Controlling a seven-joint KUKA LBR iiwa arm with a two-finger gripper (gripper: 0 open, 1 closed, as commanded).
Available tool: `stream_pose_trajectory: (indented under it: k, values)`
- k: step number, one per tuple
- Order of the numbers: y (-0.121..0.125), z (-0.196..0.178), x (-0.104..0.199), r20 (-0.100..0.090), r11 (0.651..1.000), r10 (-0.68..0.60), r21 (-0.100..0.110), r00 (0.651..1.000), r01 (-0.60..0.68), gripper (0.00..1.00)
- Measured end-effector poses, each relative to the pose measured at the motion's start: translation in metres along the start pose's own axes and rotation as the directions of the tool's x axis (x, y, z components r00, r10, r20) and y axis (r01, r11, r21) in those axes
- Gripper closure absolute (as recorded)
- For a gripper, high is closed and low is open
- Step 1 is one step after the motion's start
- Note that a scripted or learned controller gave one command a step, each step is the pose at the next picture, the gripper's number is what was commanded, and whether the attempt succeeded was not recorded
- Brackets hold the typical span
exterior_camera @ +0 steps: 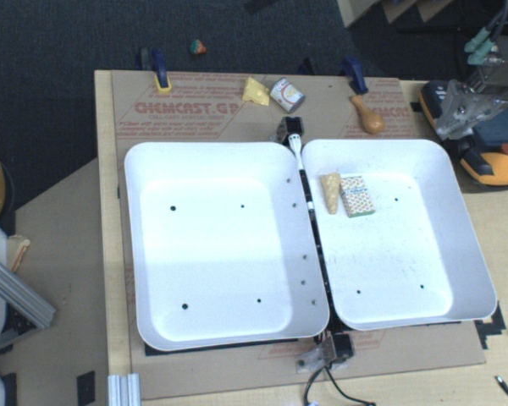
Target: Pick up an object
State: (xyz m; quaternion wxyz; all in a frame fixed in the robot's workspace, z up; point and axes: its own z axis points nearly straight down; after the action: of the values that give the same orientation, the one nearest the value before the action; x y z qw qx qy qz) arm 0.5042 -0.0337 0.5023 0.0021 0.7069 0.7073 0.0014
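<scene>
Patterned packet (357, 196) lies flat in the right white bin (457, 227), long axis running near-to-far, just beside a tan wedge (331, 192). Cardboard-topped bench (195, 108), dark carpet (68, 24) beyond. Gripper (474, 100) state: cannot tell.

Both white bins look like smooth moulded plastic: the left bin (152, 252) takes a soft glossy sheen, while the right bin (440, 269) is finely speckled. Beneath them lies a matt brown board (195, 108), cardboard-like, with printed red lettering. The small box (356, 197) has a printed paper-like face. The tan wedge (331, 192) looks dull and slightly rough.
</scene>
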Motion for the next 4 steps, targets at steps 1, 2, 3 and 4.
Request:
stream_pose_trajectory:
  k: [1,2,3,4]
  values:
    - [-0.024,-0.036,0.049,-0.002,1.000,-0.006,-0.003,1.000,0.006,1.00]
    - [-0.023,-0.033,0.046,-0.001,1.000,0.000,0.003,1.000,0.000,0.00]
    - [-0.028,0.137,0.181,0.001,1.000,-0.012,0.023,1.000,0.012,0.00]
    - [-0.025,0.003,0.224,-0.009,1.000,-0.006,-0.011,1.000,0.006,0.00]
